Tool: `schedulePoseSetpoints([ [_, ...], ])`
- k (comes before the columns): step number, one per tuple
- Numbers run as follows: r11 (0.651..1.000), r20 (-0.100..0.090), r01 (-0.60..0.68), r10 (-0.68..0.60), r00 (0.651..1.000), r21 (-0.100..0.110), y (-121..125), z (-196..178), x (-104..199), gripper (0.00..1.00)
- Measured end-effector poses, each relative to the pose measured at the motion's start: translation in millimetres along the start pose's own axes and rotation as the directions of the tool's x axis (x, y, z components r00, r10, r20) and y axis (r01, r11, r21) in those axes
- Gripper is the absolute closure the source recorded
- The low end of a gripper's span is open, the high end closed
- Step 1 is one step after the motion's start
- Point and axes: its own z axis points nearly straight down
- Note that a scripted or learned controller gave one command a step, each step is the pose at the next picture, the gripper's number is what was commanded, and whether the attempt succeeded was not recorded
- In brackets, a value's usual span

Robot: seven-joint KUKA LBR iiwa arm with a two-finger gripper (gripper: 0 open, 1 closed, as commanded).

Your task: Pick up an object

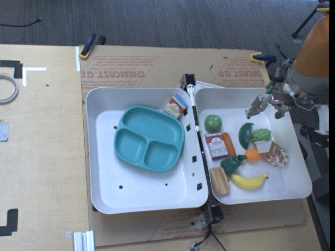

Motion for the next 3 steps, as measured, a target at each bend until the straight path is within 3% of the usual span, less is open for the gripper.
schedulePoseSetpoints([
  [1, 1.000, -0.001, -0.004, 0.004, 1.000, 0.001, -63, 107, 9, 0.00],
  [2, 1.000, 0.000, -0.001, 0.001, 1.000, -0.001, -19, 106, 57, 0.00],
  [3, 1.000, -0.001, -0.003, 0.003, 1.000, 0.001, -62, 106, 1, 0.00],
])
